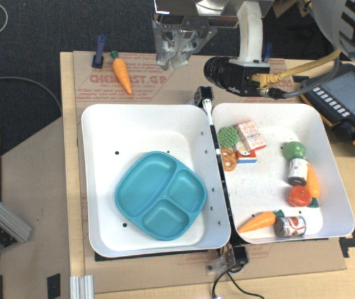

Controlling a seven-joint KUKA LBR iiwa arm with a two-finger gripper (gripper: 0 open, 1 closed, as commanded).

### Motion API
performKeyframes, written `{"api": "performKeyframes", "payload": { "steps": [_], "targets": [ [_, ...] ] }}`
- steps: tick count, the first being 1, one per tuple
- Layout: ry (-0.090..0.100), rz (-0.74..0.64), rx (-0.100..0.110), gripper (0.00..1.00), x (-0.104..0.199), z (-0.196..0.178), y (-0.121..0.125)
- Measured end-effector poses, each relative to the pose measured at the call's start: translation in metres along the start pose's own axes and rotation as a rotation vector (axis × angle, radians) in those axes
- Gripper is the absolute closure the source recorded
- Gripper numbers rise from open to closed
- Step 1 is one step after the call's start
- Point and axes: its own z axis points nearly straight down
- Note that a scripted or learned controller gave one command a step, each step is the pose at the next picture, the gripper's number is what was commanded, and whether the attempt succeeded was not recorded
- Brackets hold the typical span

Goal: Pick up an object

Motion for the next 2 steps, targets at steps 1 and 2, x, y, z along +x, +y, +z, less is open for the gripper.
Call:
{"api": "performKeyframes", "payload": {
  "steps": [1,2],
  "targets": [
    [-0.002,0.011,-0.005,1.0,-0.006,-0.01,0.005],
    [-0.01,0.02,0.016,1.0,-0.076,0.266,-0.064]
  ]
}}
